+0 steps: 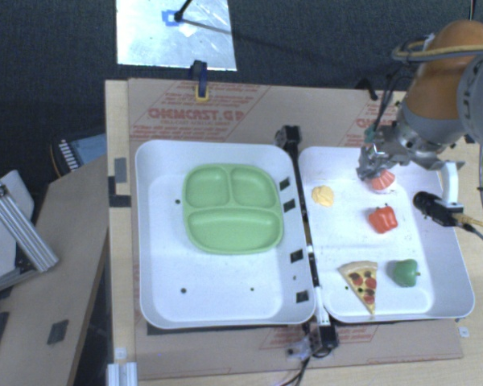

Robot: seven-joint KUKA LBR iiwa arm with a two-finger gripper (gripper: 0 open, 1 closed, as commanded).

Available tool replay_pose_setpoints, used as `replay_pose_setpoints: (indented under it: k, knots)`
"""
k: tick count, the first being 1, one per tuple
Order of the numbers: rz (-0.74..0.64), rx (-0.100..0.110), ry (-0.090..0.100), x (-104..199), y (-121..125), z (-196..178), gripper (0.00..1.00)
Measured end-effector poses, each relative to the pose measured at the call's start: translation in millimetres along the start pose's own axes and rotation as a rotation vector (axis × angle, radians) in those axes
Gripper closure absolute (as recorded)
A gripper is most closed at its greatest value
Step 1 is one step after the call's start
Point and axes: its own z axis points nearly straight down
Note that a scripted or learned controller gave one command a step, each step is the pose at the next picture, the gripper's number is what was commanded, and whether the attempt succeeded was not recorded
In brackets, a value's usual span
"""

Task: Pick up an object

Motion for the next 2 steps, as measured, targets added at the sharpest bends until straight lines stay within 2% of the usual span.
replay_pose_setpoints:
  k: [1,2]
  knots:
    - [0.000,-0.001,-0.001,-2,-6,-61,1.00]
    - [-0.002,0.005,0.000,45,-24,-46,1.00]
